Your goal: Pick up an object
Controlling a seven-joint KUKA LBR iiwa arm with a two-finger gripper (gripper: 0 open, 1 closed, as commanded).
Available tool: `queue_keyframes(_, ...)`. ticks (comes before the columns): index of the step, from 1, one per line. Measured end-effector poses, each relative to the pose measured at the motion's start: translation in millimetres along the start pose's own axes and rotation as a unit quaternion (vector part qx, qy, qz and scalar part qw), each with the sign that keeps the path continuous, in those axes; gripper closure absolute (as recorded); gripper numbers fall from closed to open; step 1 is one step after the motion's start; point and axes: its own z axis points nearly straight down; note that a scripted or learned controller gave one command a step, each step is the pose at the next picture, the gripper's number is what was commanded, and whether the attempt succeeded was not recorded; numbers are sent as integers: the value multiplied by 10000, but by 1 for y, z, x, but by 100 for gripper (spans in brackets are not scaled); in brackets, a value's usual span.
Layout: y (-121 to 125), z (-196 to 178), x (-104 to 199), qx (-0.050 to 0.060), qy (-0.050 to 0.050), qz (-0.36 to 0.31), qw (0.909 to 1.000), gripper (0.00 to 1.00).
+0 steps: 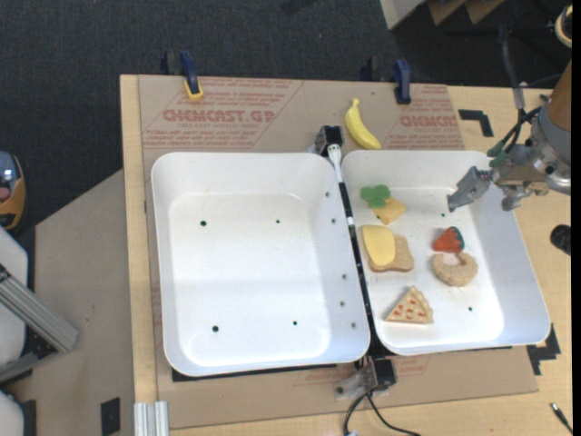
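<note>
So the hand (476, 189) hangs open and empty at the right bin's (522, 280) 1 o'clock corner. Strawberry (448, 239) touches the donut (455, 268) at its 6 o'clock, so a grab could catch both or knock one away.

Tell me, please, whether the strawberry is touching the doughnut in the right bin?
Touching: the camera view shows the strawberry resting against the doughnut's upper edge, with no white bin floor between them.

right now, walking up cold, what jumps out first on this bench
The cluster of toy food in the right white bin draws the eye: a green broccoli piece, a yellow-topped bread slice, a red strawberry and a triangular pizza slice. A yellow banana lies on the brown board just behind that bin. The grey gripper hangs over the bin's far right side.
</note>
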Motion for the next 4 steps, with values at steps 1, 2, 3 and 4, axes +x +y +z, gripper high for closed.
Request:
queue_keyframes(1,1,-11,0,-15,-6,-2,10000,100)
queue_keyframes(2,-9,-62,72,-24,2,-33,10000,100)
queue_keyframes(3,-4,44,191,50,21,-53,10000,100)
queue_keyframes(4,78,21,230,-42,4,-24,10000,100)
